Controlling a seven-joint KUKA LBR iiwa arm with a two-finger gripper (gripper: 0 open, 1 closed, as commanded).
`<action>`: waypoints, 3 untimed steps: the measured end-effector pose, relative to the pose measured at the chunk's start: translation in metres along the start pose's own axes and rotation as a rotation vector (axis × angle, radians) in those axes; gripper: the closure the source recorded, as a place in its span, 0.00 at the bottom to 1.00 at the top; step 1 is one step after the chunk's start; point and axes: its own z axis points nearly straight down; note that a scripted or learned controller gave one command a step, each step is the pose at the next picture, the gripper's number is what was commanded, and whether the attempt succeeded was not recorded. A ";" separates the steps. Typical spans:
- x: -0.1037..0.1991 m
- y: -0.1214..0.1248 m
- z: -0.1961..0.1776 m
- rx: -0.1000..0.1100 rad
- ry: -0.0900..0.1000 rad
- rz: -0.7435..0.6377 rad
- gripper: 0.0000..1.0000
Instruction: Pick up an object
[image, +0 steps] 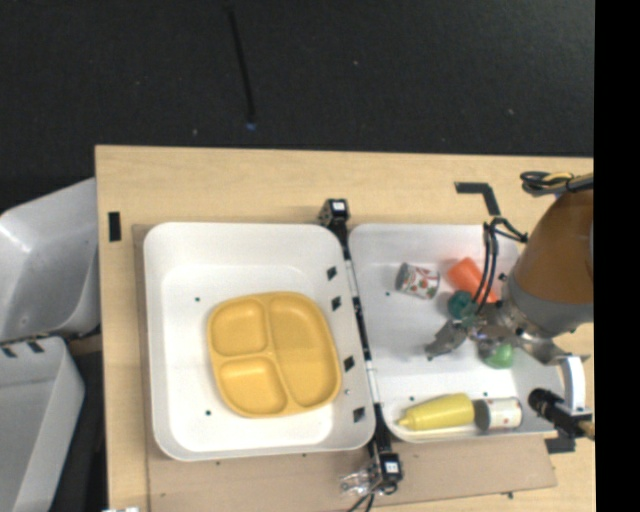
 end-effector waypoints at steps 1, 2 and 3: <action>-0.001 0.000 0.053 0.000 0.000 0.000 0.00; -0.002 0.001 0.039 -0.006 0.001 0.007 1.00; 0.005 0.005 -0.021 -0.011 -0.001 -0.004 1.00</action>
